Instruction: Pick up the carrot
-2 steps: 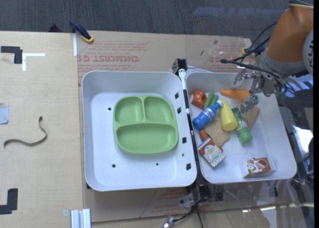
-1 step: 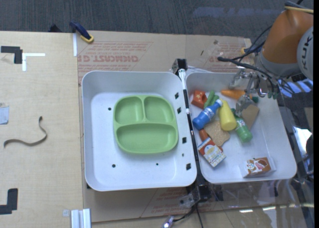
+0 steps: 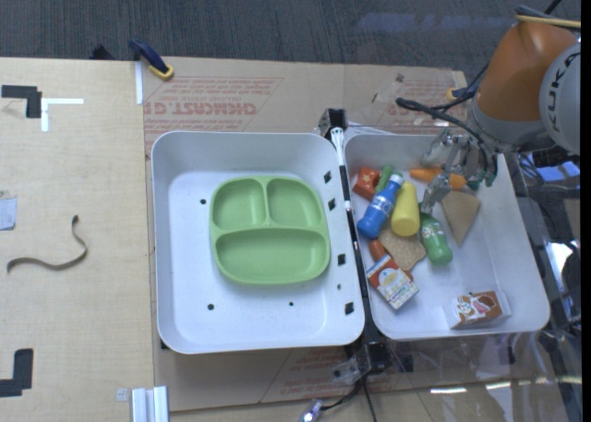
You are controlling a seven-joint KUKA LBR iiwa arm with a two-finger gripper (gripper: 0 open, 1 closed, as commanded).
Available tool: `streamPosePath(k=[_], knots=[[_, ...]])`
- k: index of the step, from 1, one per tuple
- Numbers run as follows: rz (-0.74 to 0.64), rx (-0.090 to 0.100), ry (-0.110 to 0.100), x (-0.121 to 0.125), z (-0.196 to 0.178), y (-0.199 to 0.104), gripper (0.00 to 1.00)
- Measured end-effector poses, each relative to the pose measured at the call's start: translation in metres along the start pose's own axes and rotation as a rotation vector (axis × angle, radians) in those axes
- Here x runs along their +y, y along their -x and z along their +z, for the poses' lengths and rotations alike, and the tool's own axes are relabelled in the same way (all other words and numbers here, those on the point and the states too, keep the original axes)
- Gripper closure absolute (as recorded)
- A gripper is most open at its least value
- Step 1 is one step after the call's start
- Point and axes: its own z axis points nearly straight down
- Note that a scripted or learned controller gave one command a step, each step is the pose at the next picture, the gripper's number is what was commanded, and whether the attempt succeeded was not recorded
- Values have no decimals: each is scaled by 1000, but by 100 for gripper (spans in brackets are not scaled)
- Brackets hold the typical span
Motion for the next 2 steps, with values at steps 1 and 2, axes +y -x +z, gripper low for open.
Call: streamPosePath(k=[1,2], knots=[[181,-6,0,-29,-1,-3,0],[407,0,0,-19,0,1,0]])
